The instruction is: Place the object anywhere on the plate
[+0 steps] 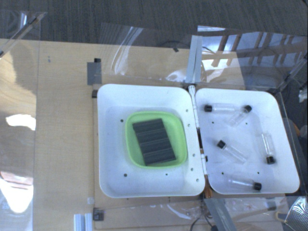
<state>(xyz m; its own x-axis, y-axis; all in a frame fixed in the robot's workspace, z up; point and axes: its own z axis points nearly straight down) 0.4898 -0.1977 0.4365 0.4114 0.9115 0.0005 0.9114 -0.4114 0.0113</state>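
Hand: state cannot be told.
Dark ribbed block (153, 141): flat on green plate (180, 137), tilted, inside rim.
Green plate: centre of left bin (109, 129).
Right bin (284, 167): five clear vials with black caps, scattered, apart from each other; one (230, 150) near middle.
Counter (57, 129): light wood, carrying both bins side by side.

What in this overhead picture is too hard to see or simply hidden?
- Five clear plastic vials with black caps, for example, in the right white bin: too small and see-through to tell whether they hold anything.
- Dark ribbed rectangular block on the green square plate: its material is unclear, and it hides the plate's centre.
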